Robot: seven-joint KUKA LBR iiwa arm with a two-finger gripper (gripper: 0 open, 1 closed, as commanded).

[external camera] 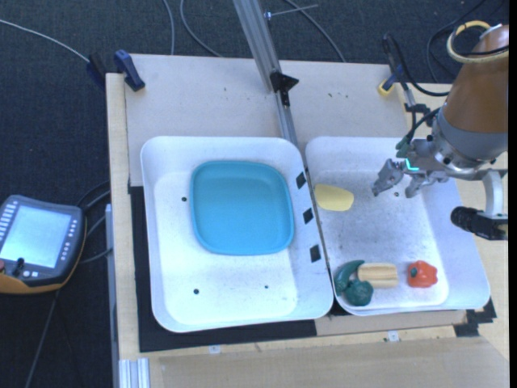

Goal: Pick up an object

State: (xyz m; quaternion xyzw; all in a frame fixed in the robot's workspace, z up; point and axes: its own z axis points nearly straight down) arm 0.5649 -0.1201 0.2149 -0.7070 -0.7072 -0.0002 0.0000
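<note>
Four things sit in the right bin (452, 241) and honestly any of them could go sideways; going left to right, the left bin (161, 217) just has a blue tray (242, 206) in it, nothing to grab there unless the program gets weird ideas, and a flat tray like that looks like a bad pick for two fingers anyway.

Over in the right bin, the yellow piece (334, 197) lies up near the divider wall, touching or almost touching it; my guess is a finger coming down on that side hits the bin wall instead of sliding past, and the thing just gets nudged.

Down along the front edge there's a green vegetable (354, 284), a tan block (378, 275) pressed right against it, and a red pepper-looking thing (421, 274) just beside that; those are packed tight, so a grab at the tan block probably catches the green one too or knocks both into the rim; the red one is round-ish and could squirt out of a pinch.

The hand (401, 179) hangs over the upper middle of the right bin, nothing between its fingers that I can see; looks spread apart but it's small and a bit murky, so I can't tell for sure.

It's above bare bin floor right now; a straight descent from here clenches on air.
</note>
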